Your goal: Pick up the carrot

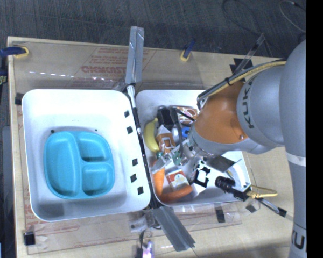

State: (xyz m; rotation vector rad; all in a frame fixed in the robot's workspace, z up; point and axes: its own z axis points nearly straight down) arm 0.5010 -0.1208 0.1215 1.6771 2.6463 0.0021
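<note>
The carrot [160, 184] is an orange shape lying along the front left corner of the right bin [151, 102]. A small orange and white pack [178, 180] lies partly over it. My gripper [173, 140] hangs below the orange wrist band over the middle of the same bin. It sits among cluttered items just behind the carrot, and its tip is lost in them. Nothing can be made out in its grasp.
A yellow rounded item [149, 135] rests against the right bin's left wall. Dark and mixed small objects [169, 116] crowd the bin's back. The left bin [37, 106] holds a blue divided plate [79, 164]. The arm's grey body covers the bin's right side.
</note>
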